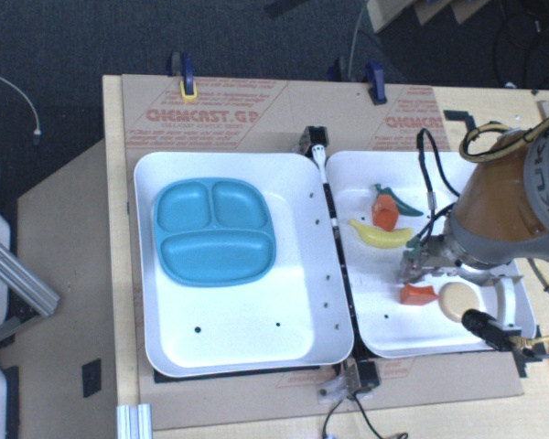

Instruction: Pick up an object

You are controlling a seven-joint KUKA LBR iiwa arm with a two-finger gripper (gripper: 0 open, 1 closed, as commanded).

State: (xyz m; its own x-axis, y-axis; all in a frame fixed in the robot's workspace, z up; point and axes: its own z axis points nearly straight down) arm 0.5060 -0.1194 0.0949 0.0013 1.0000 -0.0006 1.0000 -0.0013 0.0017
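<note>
Dark blue carpet lies around the bench [256, 108], whose brown top carries red printed letters near the far edge and two blue clamps [185, 69] on that edge. On it sit two shallow white bins side by side.

In the right bin [384, 332] I see a few small toy foods. A red-orange piece [418, 294], maybe a small pepper or sausage, lies near the middle of the bin floor, and the gripper [423, 265] stands directly over it, very close. The metal tip of the gripper is low, just above this red piece, but from this angle I cannot tell if its grasp is spread or closed, and I cannot see anything between it. Just beside the red piece, toward the right, lies a round cream-coloured object [457, 300], like a small bun or cookie. Farther back in the same bin is a yellow banana [381, 234], curved, and touching it at the far side is an orange carrot [384, 210] with a green top.

The arm [503, 204] comes in from the right, with its wide orange band above the grey wrist, and black cables loop around it. It covers the right part of this bin.

The left bin [247, 337] holds a blue divided plate [216, 231] with three compartments, lying flat in the far-left part. A black hinge or bracket [315, 139] sits between the two bins at the far side.
</note>
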